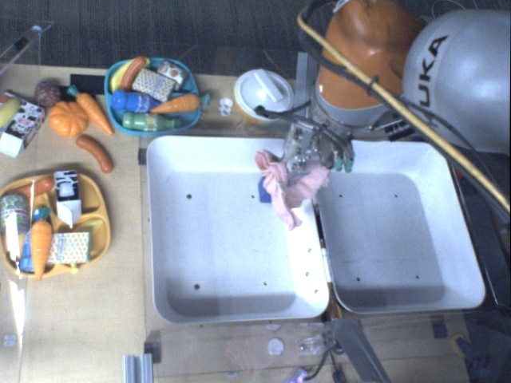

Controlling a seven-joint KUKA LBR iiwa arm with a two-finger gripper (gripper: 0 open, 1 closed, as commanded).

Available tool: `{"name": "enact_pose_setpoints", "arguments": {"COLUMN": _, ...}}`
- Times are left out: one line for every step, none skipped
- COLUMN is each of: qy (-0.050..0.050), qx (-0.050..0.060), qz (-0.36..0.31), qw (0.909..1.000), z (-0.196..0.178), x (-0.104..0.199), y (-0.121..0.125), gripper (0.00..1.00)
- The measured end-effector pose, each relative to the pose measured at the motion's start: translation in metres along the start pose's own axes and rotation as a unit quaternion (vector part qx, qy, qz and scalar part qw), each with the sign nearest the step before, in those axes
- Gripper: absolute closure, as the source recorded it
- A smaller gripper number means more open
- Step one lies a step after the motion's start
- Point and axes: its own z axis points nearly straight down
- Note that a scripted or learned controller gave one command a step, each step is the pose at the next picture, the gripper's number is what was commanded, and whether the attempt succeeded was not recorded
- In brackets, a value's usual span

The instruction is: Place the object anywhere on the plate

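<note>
Wooden counter (120,325) bearing two shallow white bins side by side: left bin (207,294) and right bin (399,286). Grey arm (463,70) with orange band (363,26) enters from the right, its hand (307,162) poised over the upper rim where the two bins meet. Hand clenched on a pink cloth (289,188), which hangs from the fingers and drapes down over the right wall of the left bin; a small blue item (264,190) shows just beside the cloth, identity unclear. Beyond the bins, at the far edge: white round dish (263,92) with a yellow rim. Left of it, a blue bowl (190,118) holding assorted toy food. Loose on the counter nearby: orange pumpkin (67,120), carrot (96,112), red sausage (96,153). Far left, a yellow plate (100,210) holding a carrot, small cartons and other toy pieces.
</note>
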Motion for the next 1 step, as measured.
{"name": "enact_pose_setpoints", "arguments": {"qy": 0.0, "qx": 0.0, "qz": -0.002, "qw": 1.0, "z": 0.0106, "x": 0.0106, "y": 0.0496, "gripper": 1.0}}
